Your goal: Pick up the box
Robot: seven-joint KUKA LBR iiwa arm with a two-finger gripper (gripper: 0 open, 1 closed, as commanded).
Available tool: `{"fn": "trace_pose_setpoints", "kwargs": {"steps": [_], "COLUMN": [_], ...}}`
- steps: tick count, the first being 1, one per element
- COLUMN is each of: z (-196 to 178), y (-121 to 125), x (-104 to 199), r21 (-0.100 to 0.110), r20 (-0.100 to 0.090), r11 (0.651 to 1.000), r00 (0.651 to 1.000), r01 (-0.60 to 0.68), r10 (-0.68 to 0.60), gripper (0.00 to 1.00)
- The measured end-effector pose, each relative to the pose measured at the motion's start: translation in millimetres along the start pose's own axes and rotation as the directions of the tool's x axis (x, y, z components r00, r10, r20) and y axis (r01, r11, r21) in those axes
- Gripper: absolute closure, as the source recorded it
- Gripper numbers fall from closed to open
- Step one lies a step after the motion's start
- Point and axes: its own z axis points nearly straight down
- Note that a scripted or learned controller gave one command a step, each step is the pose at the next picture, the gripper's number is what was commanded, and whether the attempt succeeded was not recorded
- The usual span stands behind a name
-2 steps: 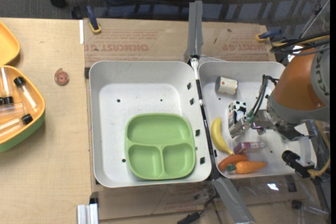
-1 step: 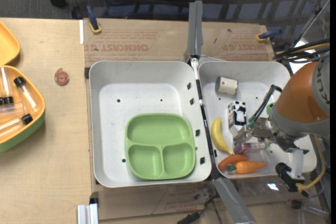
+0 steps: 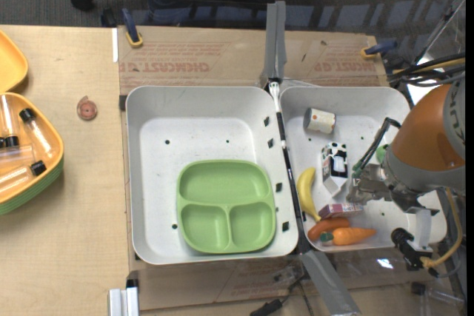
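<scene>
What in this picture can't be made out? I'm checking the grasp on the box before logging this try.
- Claw: the arm's wrist covers it from above, so open or shut is unclear.
- Box: only a pinkish edge shows below the claw; any contact is hidden.
- Green item: mostly behind the arm, unidentifiable.
- Black-and-white carton: print too small to read.

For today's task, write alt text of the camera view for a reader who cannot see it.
A grey and orange robot arm reaches from the right into the right-hand white bin, above a banana, a carrot, a small black-and-white box and a small cylinder. The left bin holds a green divided plate.
</scene>
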Motion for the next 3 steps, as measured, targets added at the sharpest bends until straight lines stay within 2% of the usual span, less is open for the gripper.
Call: {"fn": "trace_pose_setpoints", "kwargs": {"steps": [1,2,3], "z": [0.0,4.6,7.8], "y": [0.0,0.7,1.8], "x": [-0.1,9.8,-9.5], "r21": [0.0,-0.008,-0.002], "r20": [0.0,-0.003,0.0], "r11": [1.0,0.947,0.888], "r00": [1.0,0.947,0.888], "r01": [0.0,-0.322,-0.46], "r10": [0.0,0.322,0.46], "gripper": [0.0,0.0,0.0]}}
